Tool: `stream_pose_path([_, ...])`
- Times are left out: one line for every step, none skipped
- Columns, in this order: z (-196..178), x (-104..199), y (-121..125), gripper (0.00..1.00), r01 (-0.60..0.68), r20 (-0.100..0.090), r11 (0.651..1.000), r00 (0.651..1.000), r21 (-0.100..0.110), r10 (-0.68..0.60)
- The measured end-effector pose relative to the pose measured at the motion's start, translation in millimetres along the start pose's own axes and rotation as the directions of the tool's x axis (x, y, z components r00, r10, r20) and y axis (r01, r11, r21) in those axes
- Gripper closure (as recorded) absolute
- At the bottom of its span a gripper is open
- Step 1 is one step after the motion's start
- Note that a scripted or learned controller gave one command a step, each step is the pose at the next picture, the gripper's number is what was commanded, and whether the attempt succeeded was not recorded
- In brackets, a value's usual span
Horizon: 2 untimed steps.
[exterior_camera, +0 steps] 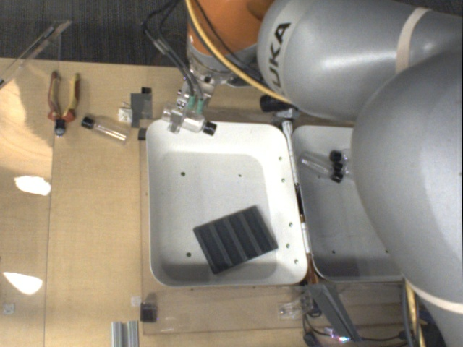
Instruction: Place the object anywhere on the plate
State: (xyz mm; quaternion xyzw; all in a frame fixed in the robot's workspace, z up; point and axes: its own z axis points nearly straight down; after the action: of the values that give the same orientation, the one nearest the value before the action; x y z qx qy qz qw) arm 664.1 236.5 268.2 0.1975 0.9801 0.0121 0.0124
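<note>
1. One gripper (pixel 189 114) hangs over the far-left corner of the left bin (pixel 163 194), at the rim; whether it is spread or closed cannot be told at this slant, and nothing is seen in it.

2. One dark ribbed slab (pixel 235 238), the likely object of the task, lies flat on the left bin's floor toward its near edge, well apart from the gripper. It lies nearward and a little to the right of the gripper, diagonally across the bin.

3. Its long axis runs at a slant, from the near-left up toward the right wall, and the ribs run across that axis. A grasp would probably have to turn to match that slant, closing across the short side.

4. One small clear piece with a black fitting (pixel 325 165) rests in the right bin (pixel 347 266) near its far-left corner. No plate can be made out.

5. Few letters can be read: "UKA" stands on the grey arm (pixel 333 56) just below its orange band (pixel 231 6), with the first letter out of sight.

6. Outward on the wooden bench (pixel 87 230), red-handled pliers (pixel 64 101) and a small vial (pixel 105 127) lie beyond the left bin's far-left corner.
</note>
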Motion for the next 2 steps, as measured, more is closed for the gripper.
stream_pose_path([-12.2,-0.9,1.6,1.00,0.000,0.004,1.000,1.000,-0.007,0.000])
stream_pose_path([-46.5,5.4,-2.1,1.00,0.712,-0.023,0.702,0.702,0.004,-0.712])
